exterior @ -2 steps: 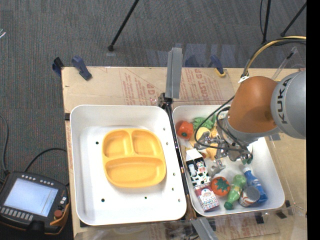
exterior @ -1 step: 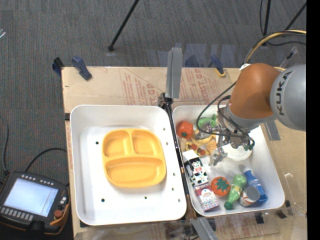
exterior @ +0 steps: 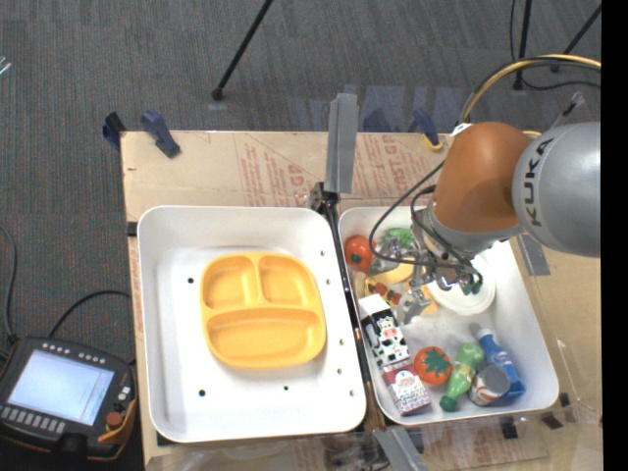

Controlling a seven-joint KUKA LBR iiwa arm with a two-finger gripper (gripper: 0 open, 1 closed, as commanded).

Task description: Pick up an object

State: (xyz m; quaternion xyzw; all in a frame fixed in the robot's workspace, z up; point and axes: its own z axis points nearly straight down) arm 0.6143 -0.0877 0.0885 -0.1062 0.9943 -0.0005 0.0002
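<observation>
Two bins, with the pickable clutter all in the right bin (exterior: 525, 327): cow-print carton (exterior: 389, 336), tomato (exterior: 433, 363), blue bottle (exterior: 498, 359). Gripper (exterior: 424, 287) low over that bin's upper middle, open or closed impossible to tell. Probably mid-approach; next up, committing to one item and clamping squarely.

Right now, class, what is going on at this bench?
A grey KUKA arm reaches in from the right and hangs its gripper low over the right bin, which holds a jumble of small toys: two tomatoes, a cow-patterned carton, a blue bottle, a green bottle and a white dish. The left bin holds a yellow divided tray. Nothing can be seen lifted yet.
</observation>
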